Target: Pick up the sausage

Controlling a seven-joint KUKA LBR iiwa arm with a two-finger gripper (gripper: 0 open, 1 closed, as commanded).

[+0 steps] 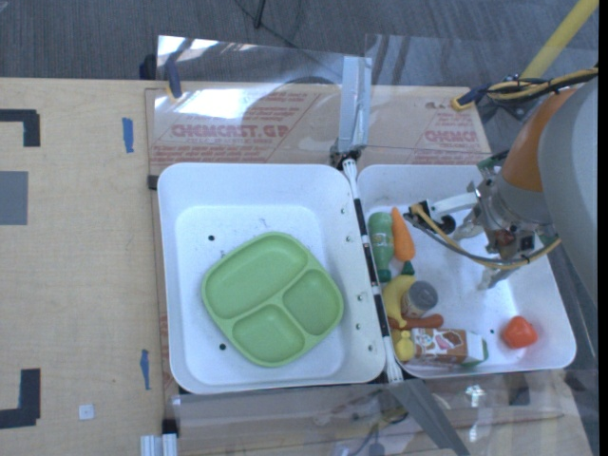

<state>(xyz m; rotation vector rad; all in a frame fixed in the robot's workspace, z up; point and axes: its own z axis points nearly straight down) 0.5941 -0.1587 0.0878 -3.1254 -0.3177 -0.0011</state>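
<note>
While your gripper hangs over the right bin, its opening unreadable from here, the sausage lies down-left of it, long axis left-right, beside the carton.

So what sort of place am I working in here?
Likely a robotics lab test bench: two white bins side by side, toy food like the sausage and carrot, and blue tape marks on the board.
</note>
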